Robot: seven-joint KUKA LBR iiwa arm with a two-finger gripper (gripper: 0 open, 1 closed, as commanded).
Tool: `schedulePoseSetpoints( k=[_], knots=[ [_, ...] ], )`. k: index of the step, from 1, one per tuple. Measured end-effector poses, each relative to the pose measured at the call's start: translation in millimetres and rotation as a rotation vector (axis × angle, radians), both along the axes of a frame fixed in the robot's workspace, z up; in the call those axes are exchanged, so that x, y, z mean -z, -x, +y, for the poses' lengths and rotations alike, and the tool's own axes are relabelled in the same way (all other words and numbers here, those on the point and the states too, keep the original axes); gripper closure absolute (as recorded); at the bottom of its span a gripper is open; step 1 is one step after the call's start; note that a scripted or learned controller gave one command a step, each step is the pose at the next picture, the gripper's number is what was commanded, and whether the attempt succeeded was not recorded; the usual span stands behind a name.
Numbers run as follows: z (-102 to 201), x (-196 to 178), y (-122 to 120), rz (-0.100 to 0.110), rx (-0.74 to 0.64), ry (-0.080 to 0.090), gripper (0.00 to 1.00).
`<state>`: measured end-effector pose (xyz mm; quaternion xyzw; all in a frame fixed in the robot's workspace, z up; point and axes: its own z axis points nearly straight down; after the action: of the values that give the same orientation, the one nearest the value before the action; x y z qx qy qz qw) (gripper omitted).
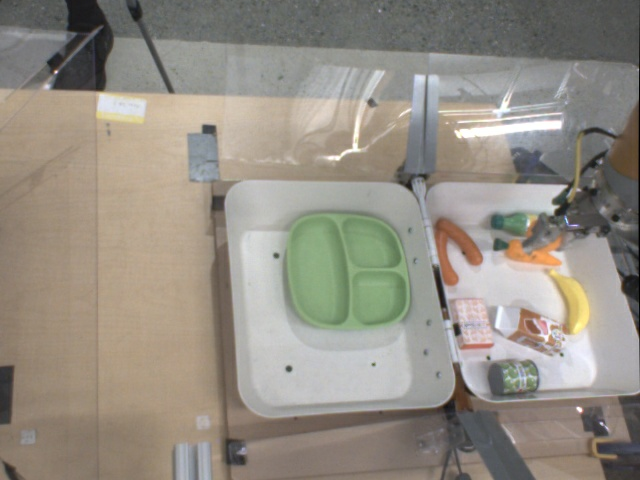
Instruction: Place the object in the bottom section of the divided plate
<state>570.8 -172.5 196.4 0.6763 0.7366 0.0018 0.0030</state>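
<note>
Camera view: the gripper (pixel 552 230) sits low in the right bin (pixel 600 368), and its tips blur into the clutter, so whether it grips anything is impossible to tell. Right beneath it lies an orange carrot (pixel 535 255), touching a small bottle (pixel 515 223). The green plate (pixel 348 270) rests in the left bin (pixel 260 368).

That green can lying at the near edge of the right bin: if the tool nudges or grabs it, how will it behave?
The green can lies on its side, so a push across its length would probably roll it. Its round, smooth-looking wall may slip between fingers unless gripped squarely. It sits close to the right bin's near wall, which could stop a roll.
</note>
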Motion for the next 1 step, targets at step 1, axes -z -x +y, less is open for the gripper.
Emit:
schedulePoseSetpoints(
  k=[1],
  knots=[
    [56.7, 5.2, -43.8, 0.001, 0.018, -0.001, 1.0]
  ],
)
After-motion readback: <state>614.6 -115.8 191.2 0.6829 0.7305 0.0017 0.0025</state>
